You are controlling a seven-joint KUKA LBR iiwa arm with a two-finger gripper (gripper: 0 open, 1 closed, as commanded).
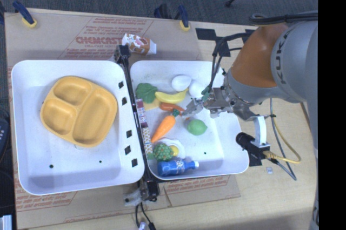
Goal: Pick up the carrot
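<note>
1 carrot [165, 127], 1 banana [171, 96], 1 yellow plate [79, 110].

Two white bins on a cardboard-covered bench.
Left bin [21, 169]: held a yellow divided plate [79, 110]. Right bin [230, 161]: crowded with a banana [171, 96], white egg [181, 82], green lime [197, 127], broccoli [161, 151], leafy green piece [145, 91] and blue bottle [175, 168]. Behind the bins: lay a small carton [138, 44].
</note>
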